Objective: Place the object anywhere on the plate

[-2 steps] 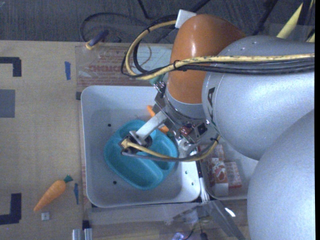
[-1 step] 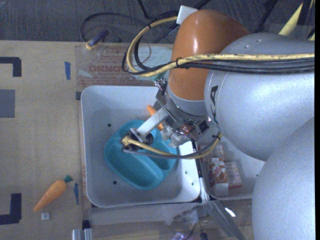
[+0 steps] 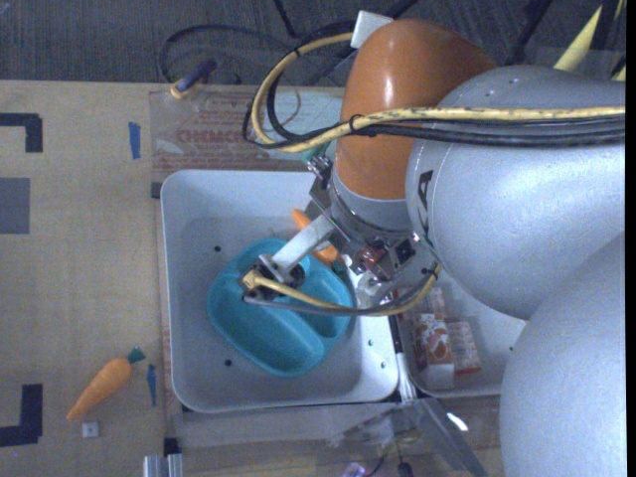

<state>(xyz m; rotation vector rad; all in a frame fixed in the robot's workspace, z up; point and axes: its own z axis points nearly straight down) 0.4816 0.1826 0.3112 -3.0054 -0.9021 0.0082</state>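
Partly hidden under the robot's wrist, a small orange object [image 3: 303, 221] shows at the far rim of a teal plate [image 3: 268, 341], its tip poking out just beyond the plate's edge. Another orange patch and a speck of green show nearer the plate's middle, so it may be a toy carrot. Too much of it is covered to be sure. The gripper [image 3: 343, 256] sits right over this object, above the plate's far right rim. Whether the gripper is open or closed, and whether it has hold of the object, cannot be told from this angle.

From its look, the object is probably a light, stiff plastic or foam toy with a smooth, tapered body. A taper tends to slip out of a pinch, so the thick middle, taken across its width, seems the safest hold. It does not look fragile.

The plate is a shallow, rounded oblong lying flat in a white bin [image 3: 189, 296], whose walls surround it. Well away from the plate, toward the view's left and outside that bin, a whole orange carrot [image 3: 99, 388] with a green top lies on the pale wooden tabletop [image 3: 79, 266]. On the plate's other side, a red and white packet [image 3: 442, 341] lies in the neighbouring bin [image 3: 467, 384]. The grey arm [image 3: 517, 197] looms above the plate's right side.
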